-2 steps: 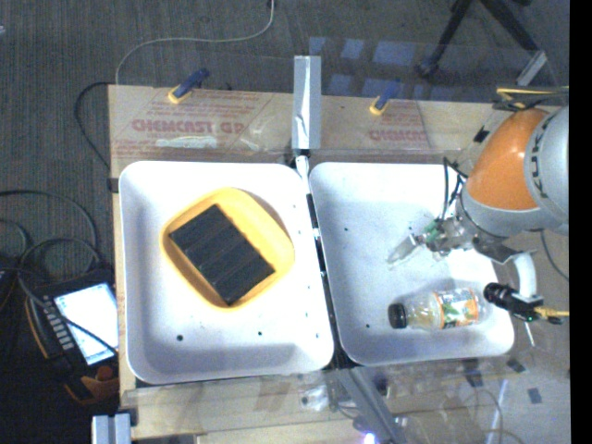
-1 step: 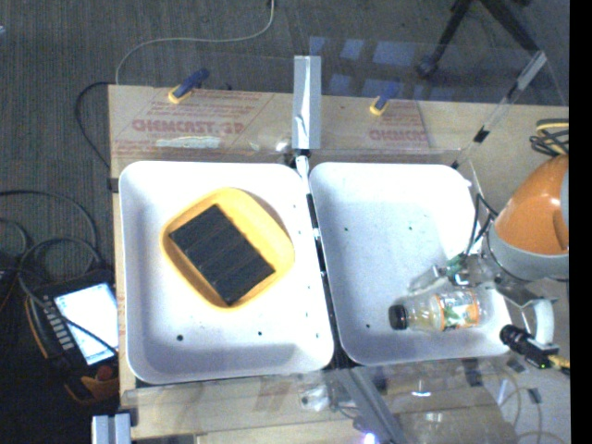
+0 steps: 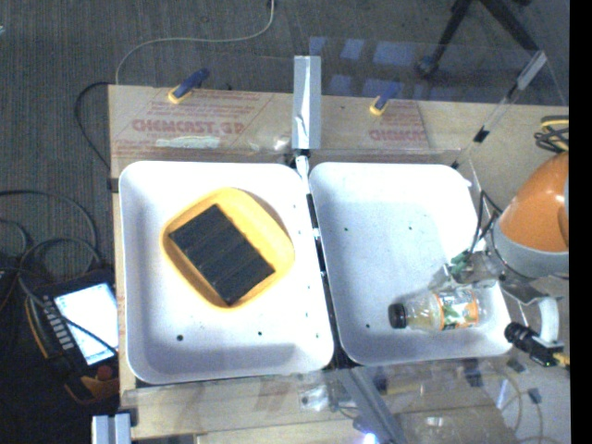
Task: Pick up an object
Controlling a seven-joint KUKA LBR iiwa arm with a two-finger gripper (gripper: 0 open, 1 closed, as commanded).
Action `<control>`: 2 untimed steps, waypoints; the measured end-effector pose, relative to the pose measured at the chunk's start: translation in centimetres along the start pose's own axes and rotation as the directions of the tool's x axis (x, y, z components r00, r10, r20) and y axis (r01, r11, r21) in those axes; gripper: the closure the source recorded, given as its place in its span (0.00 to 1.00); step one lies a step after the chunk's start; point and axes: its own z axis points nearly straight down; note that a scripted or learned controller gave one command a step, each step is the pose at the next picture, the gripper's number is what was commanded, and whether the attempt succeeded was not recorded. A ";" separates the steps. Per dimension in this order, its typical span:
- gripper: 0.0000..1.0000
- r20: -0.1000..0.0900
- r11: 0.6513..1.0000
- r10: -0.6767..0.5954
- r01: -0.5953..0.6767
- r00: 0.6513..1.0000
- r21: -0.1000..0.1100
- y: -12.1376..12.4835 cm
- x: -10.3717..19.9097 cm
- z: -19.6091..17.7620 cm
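A clear plastic bottle (image 3: 437, 311) lies on its side in the right bin (image 3: 388, 202); the gripper (image 3: 470, 268) sits just above it, spread impossible to tell; a yellow dish (image 3: 228, 246) occupies the left bin (image 3: 148, 211)

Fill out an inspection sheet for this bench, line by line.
Surface: two shallow white bins side by side, left bin and right bin, on a cardboard-topped bench.
Job's things: clear plastic bottle with a dark cap lying on its side in the right bin, near its right front corner; yellow tray with a black ribbed insert in the left bin.
Clutter: two yellow and blue clamps on the bench's far edge.
Grippers: gripper by the bottle's right end; grasp unclear.
Cables: loose cables on the floor at left.
Surroundings: carpet, handheld pendant, chair base.
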 end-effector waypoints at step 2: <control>0.00 -0.010 0.998 -0.052 0.052 0.999 0.019 7.0 -0.3 1.0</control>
